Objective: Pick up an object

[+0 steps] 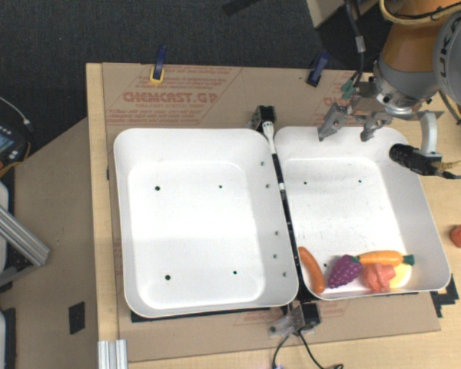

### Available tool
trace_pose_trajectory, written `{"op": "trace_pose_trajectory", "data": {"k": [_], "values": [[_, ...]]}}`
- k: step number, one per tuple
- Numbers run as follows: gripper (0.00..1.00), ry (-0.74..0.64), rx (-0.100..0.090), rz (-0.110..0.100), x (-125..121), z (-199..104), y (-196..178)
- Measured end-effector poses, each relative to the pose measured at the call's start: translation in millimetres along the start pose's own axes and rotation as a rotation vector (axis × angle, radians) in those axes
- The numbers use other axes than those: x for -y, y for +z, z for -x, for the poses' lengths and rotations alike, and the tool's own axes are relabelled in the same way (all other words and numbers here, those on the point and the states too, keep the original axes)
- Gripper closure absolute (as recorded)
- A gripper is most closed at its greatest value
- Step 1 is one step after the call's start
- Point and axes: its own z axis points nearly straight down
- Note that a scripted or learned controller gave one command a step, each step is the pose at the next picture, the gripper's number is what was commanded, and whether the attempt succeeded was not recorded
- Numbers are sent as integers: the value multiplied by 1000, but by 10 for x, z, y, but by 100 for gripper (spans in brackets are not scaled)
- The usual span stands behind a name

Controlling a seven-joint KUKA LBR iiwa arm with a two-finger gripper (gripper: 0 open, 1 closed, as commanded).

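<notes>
The grey arm with its orange band (419,41) entered from the upper right, wrist directed downward. The two-finger metal gripper (349,128) was positioned at the upper right of the frame. Its two fingers were spread apart, with nothing between them.

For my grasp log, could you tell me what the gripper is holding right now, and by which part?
Nothing is held. The two-finger gripper hangs open over the far rim of the right white bin, with nothing between its fingers. The toy foods lie at the near edge.
</notes>
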Motion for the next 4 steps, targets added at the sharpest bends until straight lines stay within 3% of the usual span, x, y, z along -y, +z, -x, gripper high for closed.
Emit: {"op": "trace_pose_trajectory", "data": {"k": [1,2,3,4], "values": [[0,2,-2,-11,537,-83,717],[0,-6,1,23,377,-522,-1071],[0,1,-3,-17,1171,-776,203],[0,7,6,8,649,85,-79]]}}
